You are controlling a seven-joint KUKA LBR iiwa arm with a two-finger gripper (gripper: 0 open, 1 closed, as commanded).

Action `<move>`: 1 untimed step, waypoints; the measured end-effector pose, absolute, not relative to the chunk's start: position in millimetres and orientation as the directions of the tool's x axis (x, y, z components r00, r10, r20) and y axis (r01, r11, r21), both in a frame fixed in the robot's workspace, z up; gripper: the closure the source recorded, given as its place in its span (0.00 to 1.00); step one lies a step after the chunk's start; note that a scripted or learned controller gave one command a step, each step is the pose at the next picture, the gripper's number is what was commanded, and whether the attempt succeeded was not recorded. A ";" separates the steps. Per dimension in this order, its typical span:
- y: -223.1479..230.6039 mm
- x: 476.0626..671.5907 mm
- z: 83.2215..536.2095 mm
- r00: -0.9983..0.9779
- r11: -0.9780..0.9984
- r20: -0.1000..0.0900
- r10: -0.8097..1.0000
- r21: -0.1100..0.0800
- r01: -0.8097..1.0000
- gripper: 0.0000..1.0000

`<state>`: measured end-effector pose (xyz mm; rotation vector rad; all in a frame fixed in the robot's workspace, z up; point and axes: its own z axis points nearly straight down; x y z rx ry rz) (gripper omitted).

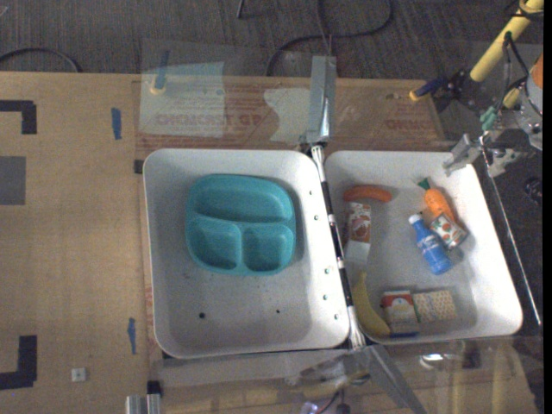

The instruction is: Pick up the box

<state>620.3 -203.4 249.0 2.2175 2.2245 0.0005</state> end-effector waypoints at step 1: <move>-158.9 600.6 190.0 -0.242 0.242 0.000 0.970 0.000 0.970 0.00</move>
